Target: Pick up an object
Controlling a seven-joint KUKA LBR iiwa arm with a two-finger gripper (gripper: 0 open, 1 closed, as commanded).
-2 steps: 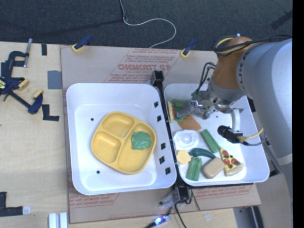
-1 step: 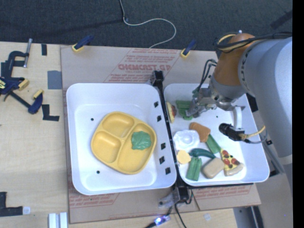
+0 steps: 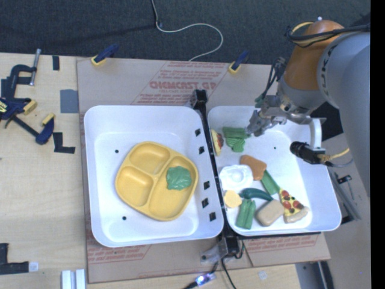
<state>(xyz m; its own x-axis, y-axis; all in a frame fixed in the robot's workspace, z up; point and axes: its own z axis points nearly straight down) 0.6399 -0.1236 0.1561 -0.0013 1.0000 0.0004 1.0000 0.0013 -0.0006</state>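
A pale wooden bench (image 3: 36,179) fills the frame below a dark carpet strip (a thin white cable (image 3: 180,26) loops across it), with a cardboard sheet (image 3: 174,83) under two white bins. The left bin (image 3: 102,221) holds a yellow divided plate (image 3: 144,182) carrying a green leafy piece (image 3: 179,177). The right bin (image 3: 325,215) holds crowded toy food, hard to sort apart: a green piece (image 3: 236,136) at its upper left, a pizza slice (image 3: 293,205) at lower right. The grey arm (image 3: 337,59), cut off at the right edge, hangs its gripper (image 3: 260,125) just beside that green piece; how far it is open I cannot tell. Blue clamps (image 3: 24,110) sit at the left edge.
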